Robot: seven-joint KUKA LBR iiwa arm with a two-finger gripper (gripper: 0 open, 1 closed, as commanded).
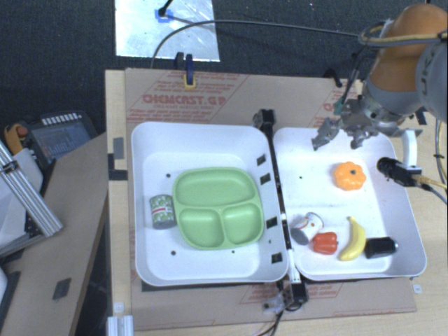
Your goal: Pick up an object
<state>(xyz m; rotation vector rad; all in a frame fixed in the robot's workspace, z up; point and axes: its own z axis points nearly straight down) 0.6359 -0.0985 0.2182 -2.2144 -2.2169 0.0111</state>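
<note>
Arm: grey with an orange band, enters from the upper right of the frame; wrist above the far edge of the right bin [413, 257].
Gripper [339, 138]: fingers spread apart, nothing between them; hangs over the upper part of the right bin, up and left of the orange pumpkin [349, 176].
Right bin contents: orange pumpkin at centre right; banana [353, 239] lower centre, tilted; red pepper [323, 243] just left of the banana; grey-white round object [306, 227] touching the pepper at its upper left; black block [381, 247] just right of the banana.
Left bin [150, 142] contents: green divided plate [215, 208] at centre; small can [162, 211] just beside the plate's left edge.
Bench: brown printed board under both bins.
</note>
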